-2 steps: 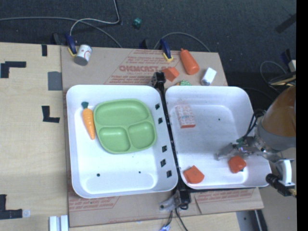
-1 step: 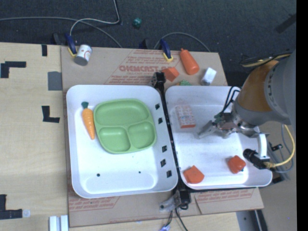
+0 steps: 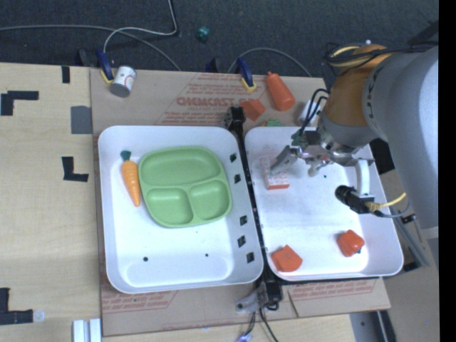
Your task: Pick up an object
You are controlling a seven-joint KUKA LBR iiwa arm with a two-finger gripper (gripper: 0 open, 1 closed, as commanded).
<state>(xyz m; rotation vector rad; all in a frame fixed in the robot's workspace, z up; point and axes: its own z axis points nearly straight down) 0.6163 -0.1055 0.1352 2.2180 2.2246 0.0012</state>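
Gripper (image 3: 299,157) hangs over right bin (image 3: 313,219), fingers spread w/ nothing between them. Small pinkish block (image 3: 277,182) sits just below-left of it, near bin's left wall. 2 orange pieces lie along bin's near edge: 1 (image 3: 287,259) left, 1 (image 3: 350,243) right.

Divided green plate (image 3: 185,186): smooth matt plastic. Both white bins (image 3: 178,271): smooth, faint sheen. Cardboard sheet (image 3: 178,102) beneath: matt, printed. Carrot (image 3: 130,180): glossy plastic.

Arm (image 3: 385,112) reaching from right — end effector (image 3: 303,157) lowered; fingers spread
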